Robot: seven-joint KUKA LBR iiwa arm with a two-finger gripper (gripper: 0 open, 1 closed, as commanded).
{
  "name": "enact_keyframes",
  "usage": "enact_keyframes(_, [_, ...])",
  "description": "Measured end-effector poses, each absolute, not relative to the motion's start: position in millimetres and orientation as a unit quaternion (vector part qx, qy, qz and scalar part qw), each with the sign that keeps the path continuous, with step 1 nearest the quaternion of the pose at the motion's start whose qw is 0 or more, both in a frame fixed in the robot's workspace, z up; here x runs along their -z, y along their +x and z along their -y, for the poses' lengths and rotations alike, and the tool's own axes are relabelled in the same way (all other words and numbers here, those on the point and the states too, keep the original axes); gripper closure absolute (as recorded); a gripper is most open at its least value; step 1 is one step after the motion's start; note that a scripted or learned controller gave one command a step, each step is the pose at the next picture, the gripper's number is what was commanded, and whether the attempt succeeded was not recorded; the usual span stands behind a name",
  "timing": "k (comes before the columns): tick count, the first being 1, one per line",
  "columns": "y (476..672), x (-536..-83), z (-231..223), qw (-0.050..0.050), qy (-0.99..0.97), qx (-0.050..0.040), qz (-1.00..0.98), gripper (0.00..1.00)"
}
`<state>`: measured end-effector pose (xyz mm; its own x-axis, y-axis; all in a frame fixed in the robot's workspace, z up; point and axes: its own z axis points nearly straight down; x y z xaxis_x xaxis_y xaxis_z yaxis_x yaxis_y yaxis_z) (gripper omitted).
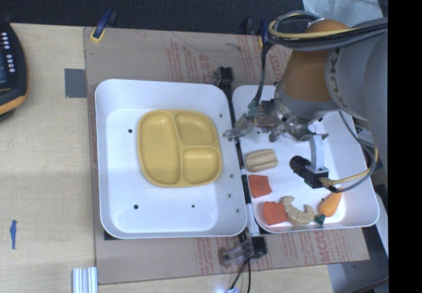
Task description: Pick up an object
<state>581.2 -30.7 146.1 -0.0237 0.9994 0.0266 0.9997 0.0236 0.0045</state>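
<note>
Yellow tray (pixel 178 148), white bins (pixel 112 153), orange carrot (pixel 331 203)

A yellow divided plate (pixel 179 148) is seen in the left bin (pixel 112 212). A black and orange controller (pixel 9 67) is seen at the surface's (pixel 46 173) left edge.

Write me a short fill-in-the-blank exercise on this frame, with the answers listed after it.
1. The yellow divided plate lies in the ____ bin.
2. The plate has ____ compartments.
3. The carrot, the beige bread roll and the two orange-red blocks lie in the ____ bin.
4. The arm's hand hangs over the ____ bin, above the bread roll.

Answers: left; three; right; right
</note>
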Motion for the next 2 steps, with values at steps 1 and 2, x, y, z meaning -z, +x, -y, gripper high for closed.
enact_keyframes(1, [580.4,-145,31,0.008,-0.7,0.0117,0.714,0.0])
enact_keyframes(2, [578.3,-143,51,0.003,-0.706,-0.0024,0.708,0.0])
